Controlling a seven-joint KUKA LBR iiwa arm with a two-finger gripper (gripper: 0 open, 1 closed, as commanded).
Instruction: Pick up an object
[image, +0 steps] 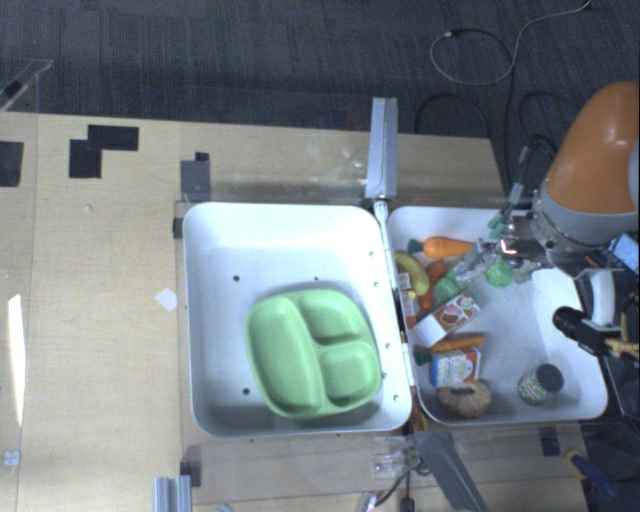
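Bench (100, 330) first, pale wood on the far left with a few black squares stuck near its top corner. Moving right, the left bin (215, 250), shallow and white, and sitting in its lower half is a green divided tray (312, 352), tilted a touch, three compartments showing. Across the metal divider now to the right bin (575, 370), and this one is busy. Along its left wall a banana (413, 272), with a carrot (447, 247) just above it pointing right. Below those, a small white carton with a red label (447, 318), then a second carrot (458, 343) lying flat, a blue-and-white packet (456, 369) under that, and a brown lumpy item (465, 399) at the bottom edge. Further right, near the lower corner, a small round can (540, 384) standing well apart from the pile. Up top, the arm comes in, orange band bulging large, and the gripper (492, 262) is low over the upper part of the bin, beside something green. How the jaws stand, I cannot tell; nothing seen clamped between them.
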